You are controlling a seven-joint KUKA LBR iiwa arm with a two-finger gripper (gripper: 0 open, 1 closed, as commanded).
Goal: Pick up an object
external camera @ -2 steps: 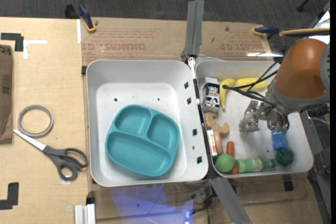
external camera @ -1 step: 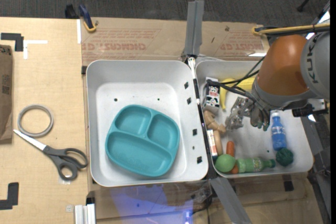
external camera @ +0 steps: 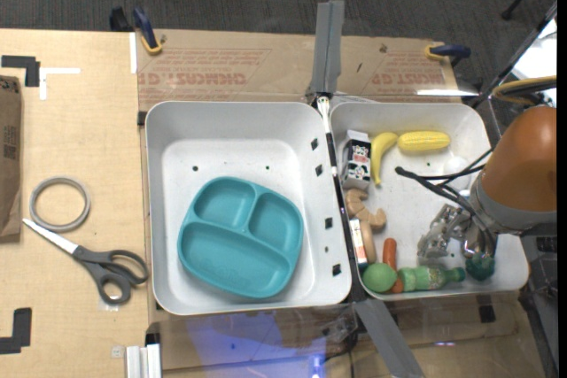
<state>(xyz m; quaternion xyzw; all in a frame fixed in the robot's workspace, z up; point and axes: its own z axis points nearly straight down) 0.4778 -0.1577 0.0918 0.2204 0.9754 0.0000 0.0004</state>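
My gripper hangs low in the right bin, near its front right corner, under the orange band of the arm. Just below it a green bottle-shaped toy lies along the front wall, with a green ball at its left end and a small teal object at its right. An orange carrot sits left of the gripper. Further back lie a banana, a corn cob, a small printed box and tan wooden pieces.
The left bin holds a teal divided plate. Black cables run from the arm across the right bin. On the bench at the left lie scissors and a tape roll.
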